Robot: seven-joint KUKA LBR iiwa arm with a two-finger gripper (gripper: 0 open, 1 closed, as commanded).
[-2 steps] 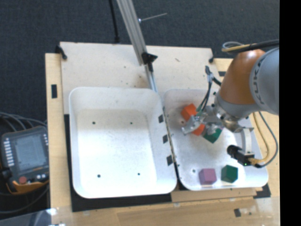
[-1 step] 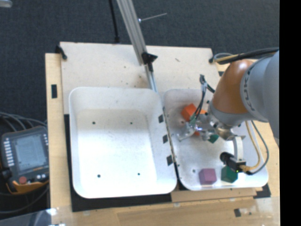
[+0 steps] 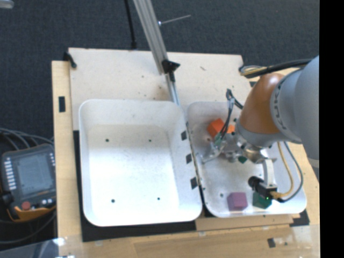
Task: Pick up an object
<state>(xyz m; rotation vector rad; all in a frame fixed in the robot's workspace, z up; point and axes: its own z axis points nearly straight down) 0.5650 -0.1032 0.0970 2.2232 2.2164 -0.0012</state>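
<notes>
In the right bin an orange block lies near the back, partly hidden by the arm's wrist. A purple block rests near the front wall. My gripper hangs low over the bin's left middle, just in front of the orange block. Its metal fingers are small and mixed with cables.
The left bin is bare white with a few dark specks. A slanted aluminium post rises behind the bins. A green-lit module on the arm's cable sits by the purple block. A teach pendant lies left of the bench.
</notes>
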